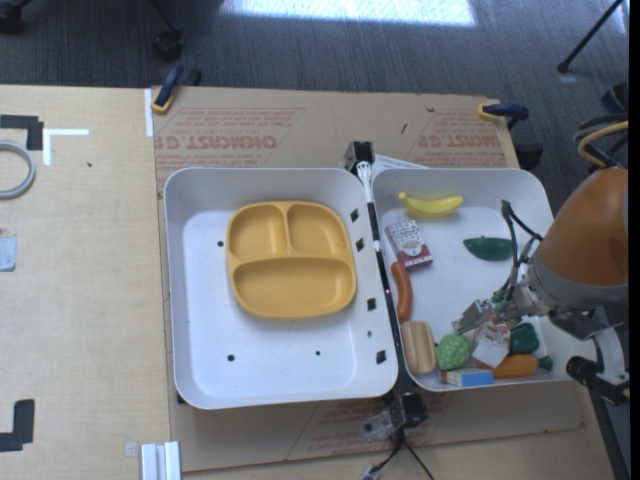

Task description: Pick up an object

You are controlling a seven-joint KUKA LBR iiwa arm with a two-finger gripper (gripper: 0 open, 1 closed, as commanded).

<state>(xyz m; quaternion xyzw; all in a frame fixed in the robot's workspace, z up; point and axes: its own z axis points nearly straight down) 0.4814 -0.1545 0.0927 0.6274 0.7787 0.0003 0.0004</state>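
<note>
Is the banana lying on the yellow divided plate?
No, the banana lies in the right bin, while the yellow plate sits in the left bin.

Yellow tray (291, 259) in white bin (200, 358); yellow banana (432, 204), green leaf (489, 248), orange carrot (516, 366).

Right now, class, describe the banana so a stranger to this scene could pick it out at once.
Find the right-hand white bin, the one crowded with toy food. Look along its far edge, near the top left corner: the banana lies there on its side. It is the bin's only bright yellow, curved piece.
</note>
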